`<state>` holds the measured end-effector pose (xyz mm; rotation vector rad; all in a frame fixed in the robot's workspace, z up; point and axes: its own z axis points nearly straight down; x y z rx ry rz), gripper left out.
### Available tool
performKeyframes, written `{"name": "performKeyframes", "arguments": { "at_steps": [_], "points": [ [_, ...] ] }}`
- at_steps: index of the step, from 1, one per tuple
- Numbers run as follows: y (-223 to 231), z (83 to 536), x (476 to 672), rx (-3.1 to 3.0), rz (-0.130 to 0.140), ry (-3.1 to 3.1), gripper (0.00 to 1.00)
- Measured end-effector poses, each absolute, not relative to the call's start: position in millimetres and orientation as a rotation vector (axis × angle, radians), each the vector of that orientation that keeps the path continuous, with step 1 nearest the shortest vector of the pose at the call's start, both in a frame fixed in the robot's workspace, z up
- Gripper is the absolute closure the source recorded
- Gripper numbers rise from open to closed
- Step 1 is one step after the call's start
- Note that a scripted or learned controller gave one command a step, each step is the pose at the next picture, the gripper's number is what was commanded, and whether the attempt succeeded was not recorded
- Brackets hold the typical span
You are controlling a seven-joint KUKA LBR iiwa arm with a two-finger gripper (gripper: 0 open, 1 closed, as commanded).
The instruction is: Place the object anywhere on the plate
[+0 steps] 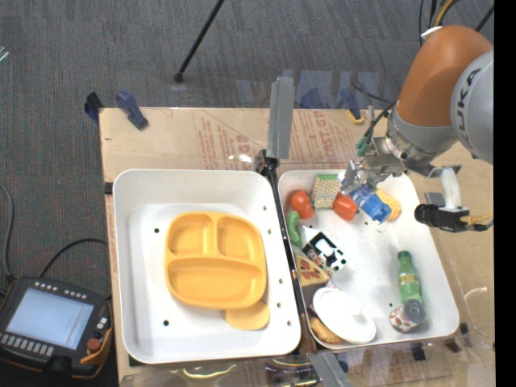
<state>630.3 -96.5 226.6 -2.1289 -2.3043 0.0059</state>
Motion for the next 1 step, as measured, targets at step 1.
{"name": "performKeyframes", "arguments": {
  "at_steps": [1],
  "points": [
    [-51.9, 184.8, 596.7, -1.917, 0.006, -2.481, 1.0]
  ]
}}
